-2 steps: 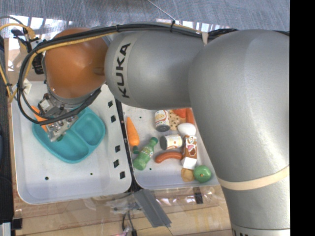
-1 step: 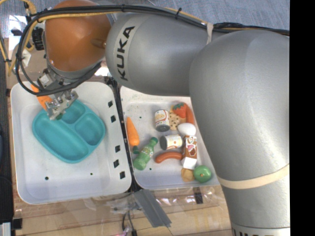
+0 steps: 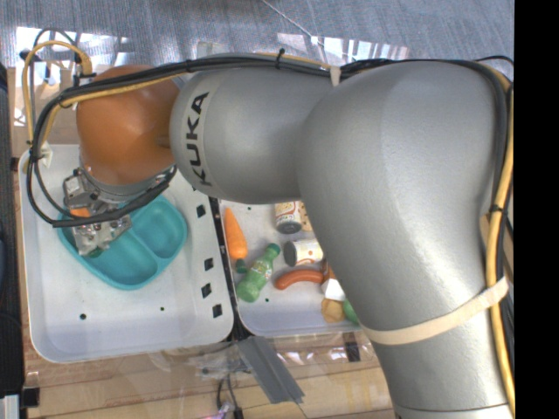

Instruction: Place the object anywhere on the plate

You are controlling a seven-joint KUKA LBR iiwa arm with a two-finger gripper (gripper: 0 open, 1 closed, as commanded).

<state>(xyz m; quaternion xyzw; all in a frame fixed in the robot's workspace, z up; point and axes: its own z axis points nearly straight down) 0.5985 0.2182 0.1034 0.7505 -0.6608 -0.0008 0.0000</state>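
Arm (image 3: 349, 173) reaches in from the right, crossing over both bins; orange band sits above the left bin (image 3: 52, 321). Gripper (image 3: 94, 234) hangs over the teal plate (image 3: 153, 251), at the plate's upper-left part. Plate is a divided dish, lying tilted in the left bin. A small orange bit (image 3: 79, 210) shows at the gripper's left side, just above the plate's rim; too hidden to tell its shape, long axis or which way it points, or whether it sits in the gripper. Gripper state: cannot tell. In the right bin (image 3: 288, 321): a carrot (image 3: 235, 234) lying near upright beside the divider, a green bottle (image 3: 256, 273) slanted, a sausage (image 3: 298, 278), two small cans (image 3: 289, 216).
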